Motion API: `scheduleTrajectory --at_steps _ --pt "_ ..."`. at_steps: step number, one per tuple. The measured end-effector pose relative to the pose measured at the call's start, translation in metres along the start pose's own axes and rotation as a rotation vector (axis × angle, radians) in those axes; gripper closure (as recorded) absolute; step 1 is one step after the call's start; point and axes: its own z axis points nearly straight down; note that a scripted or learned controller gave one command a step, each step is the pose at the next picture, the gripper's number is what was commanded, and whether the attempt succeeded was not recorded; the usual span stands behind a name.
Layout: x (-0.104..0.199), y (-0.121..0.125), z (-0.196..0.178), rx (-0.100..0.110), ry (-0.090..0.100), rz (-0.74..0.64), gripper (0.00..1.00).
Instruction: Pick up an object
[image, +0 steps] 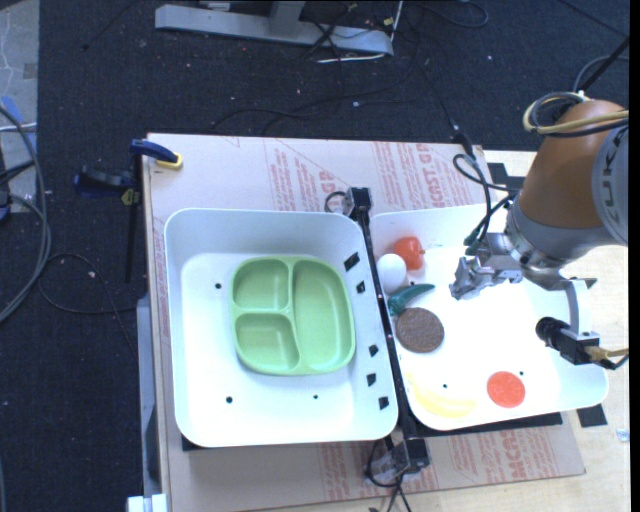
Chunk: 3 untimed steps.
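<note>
Over the right bin (560, 395) hangs my pincer (470, 283), hovering above bare white floor, with nothing between its tips; how wide it stands I cannot tell from this slant.

From the 1 camera view I count the candidates, all in the right bin. A small white ball (391, 268) sits against the left wall, touching an orange ball (408, 250) just beyond it. A teal piece (408, 295) lies just near of them, and a brown disc (420, 329) just near of that. A yellow banana-shaped piece (440, 401) lies by the near wall, and a flat red disc (506, 389) to its right.

I judge all of them light toys. The balls look smooth and likely to roll or squirt out, and they crowd the wall. The 2 discs look too flat to pinch. My choice would be the teal piece: narrow, probably stiff, best taken across its thin middle.

Room is good across the bin's middle and right. The left wall and the divider with its black clips are the tight edge. The left bin (200, 400) holds a green divided tray (293, 314), well apart from my work. The table (260, 170) shows beyond.
</note>
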Motion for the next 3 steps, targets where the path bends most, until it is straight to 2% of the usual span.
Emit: scheduleTrajectory --at_steps 2,3 --pt "0.116 0.021 0.001 0.004 0.002 -0.004 1.0" --pt "0.158 0.026 -0.008 0.003 0.001 -0.003 1.0"
